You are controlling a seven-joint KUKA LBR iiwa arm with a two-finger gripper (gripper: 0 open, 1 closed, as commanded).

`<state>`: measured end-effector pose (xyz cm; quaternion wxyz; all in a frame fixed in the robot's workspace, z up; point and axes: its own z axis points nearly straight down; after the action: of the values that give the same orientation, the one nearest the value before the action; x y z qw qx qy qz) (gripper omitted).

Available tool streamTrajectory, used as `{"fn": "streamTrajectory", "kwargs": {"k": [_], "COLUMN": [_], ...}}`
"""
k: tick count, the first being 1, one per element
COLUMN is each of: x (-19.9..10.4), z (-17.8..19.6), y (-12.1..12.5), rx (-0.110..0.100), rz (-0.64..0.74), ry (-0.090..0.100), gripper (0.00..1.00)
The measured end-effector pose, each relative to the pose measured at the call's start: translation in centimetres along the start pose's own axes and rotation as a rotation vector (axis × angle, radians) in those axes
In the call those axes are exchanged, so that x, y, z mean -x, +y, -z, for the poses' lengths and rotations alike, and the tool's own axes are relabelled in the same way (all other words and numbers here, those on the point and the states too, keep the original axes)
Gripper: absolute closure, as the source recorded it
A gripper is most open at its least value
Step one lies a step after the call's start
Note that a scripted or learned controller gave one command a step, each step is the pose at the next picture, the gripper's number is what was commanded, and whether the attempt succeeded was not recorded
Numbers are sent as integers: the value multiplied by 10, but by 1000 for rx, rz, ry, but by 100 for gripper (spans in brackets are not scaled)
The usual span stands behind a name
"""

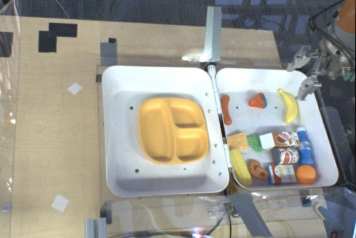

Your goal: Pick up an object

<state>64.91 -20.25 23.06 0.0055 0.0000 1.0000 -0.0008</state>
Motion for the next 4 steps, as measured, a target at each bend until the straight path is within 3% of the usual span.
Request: {"fn": "streamTrajectory", "kwargs": {"k": [1,2,3,4], "x": [18,-3,-8,15], "z": [-125,-139,-143,-142], "y": [18,96,73,78], "rx": [3,3,0,-4], "rz": [-197,-323,-811,-1071], "ry": [13,3,1,13], "gripper": [0,0,0,0]}}
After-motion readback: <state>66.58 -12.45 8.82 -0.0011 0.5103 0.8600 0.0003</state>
